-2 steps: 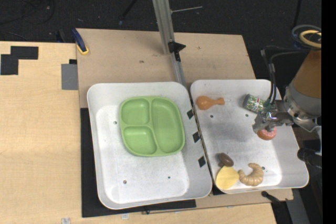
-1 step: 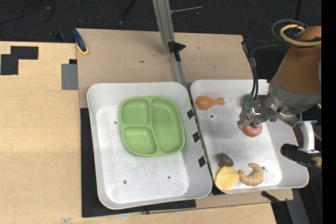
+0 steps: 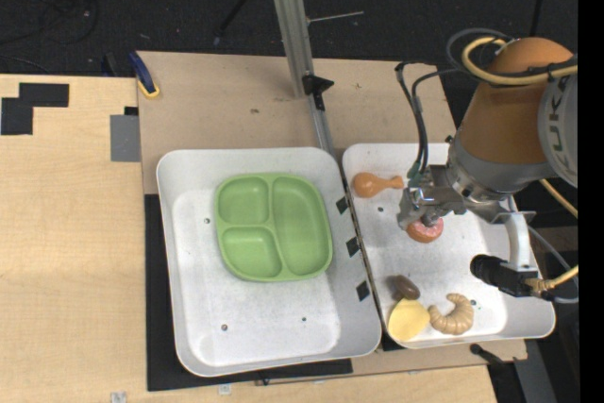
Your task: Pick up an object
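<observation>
Hovering at 12 o'clock in the right bin (image 3: 514, 321), the end effector (image 3: 424, 210) is seen directly over a red object (image 3: 427, 231); jaw state cannot be told. Centring should be confirmed before closing is commanded, avoiding the orange drumstick (image 3: 375, 185) at 10 o'clock.

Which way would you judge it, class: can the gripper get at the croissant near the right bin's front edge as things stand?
Probably yes. The croissant lies uncovered, with only the yellow piece against its left side; the gripper hangs farther back, over the red piece.
</observation>
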Controlling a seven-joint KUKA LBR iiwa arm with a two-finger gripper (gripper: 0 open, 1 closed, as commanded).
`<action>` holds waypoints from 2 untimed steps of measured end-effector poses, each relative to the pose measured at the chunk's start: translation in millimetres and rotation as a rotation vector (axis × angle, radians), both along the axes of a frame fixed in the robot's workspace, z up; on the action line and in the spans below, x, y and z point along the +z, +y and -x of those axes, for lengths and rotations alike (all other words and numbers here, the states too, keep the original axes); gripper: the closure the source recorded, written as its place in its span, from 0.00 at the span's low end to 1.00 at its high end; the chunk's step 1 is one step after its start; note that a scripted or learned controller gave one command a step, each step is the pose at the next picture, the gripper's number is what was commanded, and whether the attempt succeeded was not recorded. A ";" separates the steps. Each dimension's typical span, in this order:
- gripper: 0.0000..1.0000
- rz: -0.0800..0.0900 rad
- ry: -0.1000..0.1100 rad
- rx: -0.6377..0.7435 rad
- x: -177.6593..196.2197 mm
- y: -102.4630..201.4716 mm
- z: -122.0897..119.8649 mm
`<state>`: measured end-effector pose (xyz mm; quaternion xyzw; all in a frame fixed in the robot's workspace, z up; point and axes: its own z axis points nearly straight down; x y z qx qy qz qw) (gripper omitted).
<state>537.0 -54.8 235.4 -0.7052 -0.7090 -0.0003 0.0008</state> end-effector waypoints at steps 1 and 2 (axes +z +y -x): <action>1.00 0.000 0.003 -0.001 -9.2 59.4 1.9; 1.00 0.000 0.002 -0.001 -7.6 105.2 4.9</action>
